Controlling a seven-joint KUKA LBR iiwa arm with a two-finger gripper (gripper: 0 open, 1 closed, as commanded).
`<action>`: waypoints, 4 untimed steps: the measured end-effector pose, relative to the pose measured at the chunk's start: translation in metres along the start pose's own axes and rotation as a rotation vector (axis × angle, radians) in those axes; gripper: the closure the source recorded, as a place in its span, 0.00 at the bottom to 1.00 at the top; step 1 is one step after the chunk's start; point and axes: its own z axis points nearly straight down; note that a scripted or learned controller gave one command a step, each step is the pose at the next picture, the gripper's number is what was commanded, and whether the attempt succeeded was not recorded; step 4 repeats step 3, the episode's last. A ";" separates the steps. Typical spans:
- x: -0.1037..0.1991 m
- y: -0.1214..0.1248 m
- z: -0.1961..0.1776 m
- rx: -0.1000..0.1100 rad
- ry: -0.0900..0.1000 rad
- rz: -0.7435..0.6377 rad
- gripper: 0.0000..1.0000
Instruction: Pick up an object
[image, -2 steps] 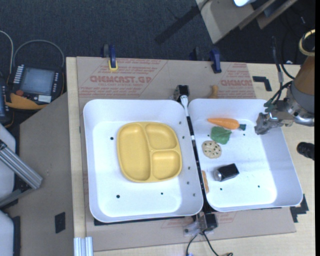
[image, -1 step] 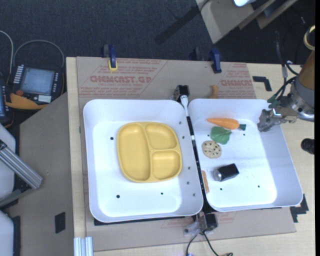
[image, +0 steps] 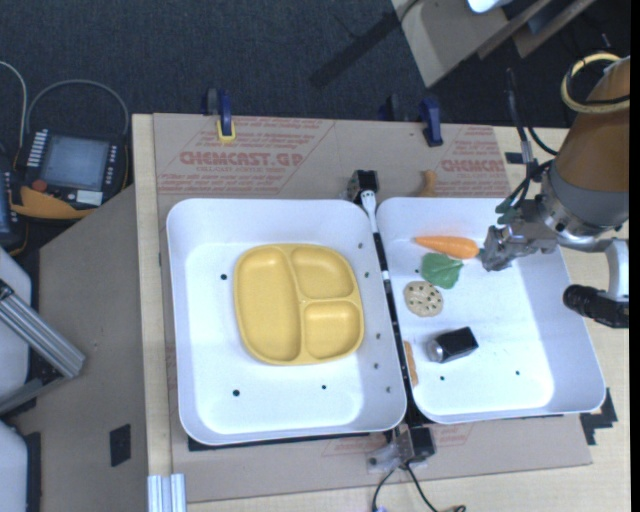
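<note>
One arm (image: 590, 170) cut off right | jaws (image: 497, 255) blurred, state unclear | beside carrot (image: 447, 244)

Two white bins (image: 200, 400) are seen on the bench, with one yellow divided plate (image: 297, 302) in the left, and one carrot (image: 447, 244), one green leaf (image: 440, 269), one cookie (image: 423, 298) and one dark can (image: 454, 345) in the right.

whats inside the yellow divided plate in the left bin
All three compartments of the yellow divided plate look bare. It sits alone in the left bin. The carrot, green piece, cookie and black object lie in the right bin.
</note>
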 end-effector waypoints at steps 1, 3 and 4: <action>0.056 0.004 -0.009 -0.004 0.000 -0.002 1.00; 0.160 0.004 -0.009 -0.002 -0.001 0.000 1.00; 0.160 0.004 -0.009 -0.002 -0.001 0.000 1.00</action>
